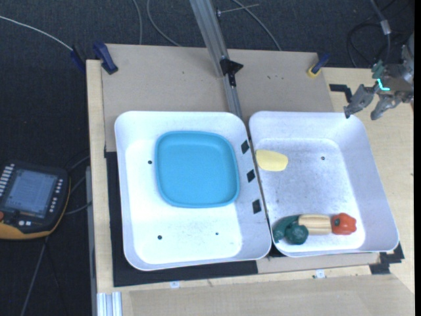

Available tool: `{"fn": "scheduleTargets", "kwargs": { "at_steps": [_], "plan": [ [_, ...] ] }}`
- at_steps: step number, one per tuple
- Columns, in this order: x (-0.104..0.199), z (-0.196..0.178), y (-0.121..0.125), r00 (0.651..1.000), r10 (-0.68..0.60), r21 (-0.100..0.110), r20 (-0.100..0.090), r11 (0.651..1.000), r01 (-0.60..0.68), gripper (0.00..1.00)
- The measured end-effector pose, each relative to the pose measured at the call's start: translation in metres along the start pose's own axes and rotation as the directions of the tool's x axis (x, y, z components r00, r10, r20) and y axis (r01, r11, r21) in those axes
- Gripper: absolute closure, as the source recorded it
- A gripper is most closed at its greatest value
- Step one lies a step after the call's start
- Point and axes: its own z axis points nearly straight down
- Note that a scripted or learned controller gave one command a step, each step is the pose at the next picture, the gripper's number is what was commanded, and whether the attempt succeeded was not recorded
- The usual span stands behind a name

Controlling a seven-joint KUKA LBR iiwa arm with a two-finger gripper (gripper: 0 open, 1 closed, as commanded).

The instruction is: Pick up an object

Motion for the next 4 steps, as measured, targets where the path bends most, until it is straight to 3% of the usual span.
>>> {"fn": "scheduleTargets", "kwargs": {
  "at_steps": [1,3,4],
  "plan": [
    [0.0,0.0,0.0,1.0,0.0,0.0,0.0,1.0,0.0,0.0],
    [-0.006,0.085,-0.001,1.0,0.0,0.004,-0.001,1.0,0.0,0.0],
    [-0.003,0.148,-0.004,1.0,0.0,0.006,-0.002,1.0,0.0,0.0]
  ]
}}
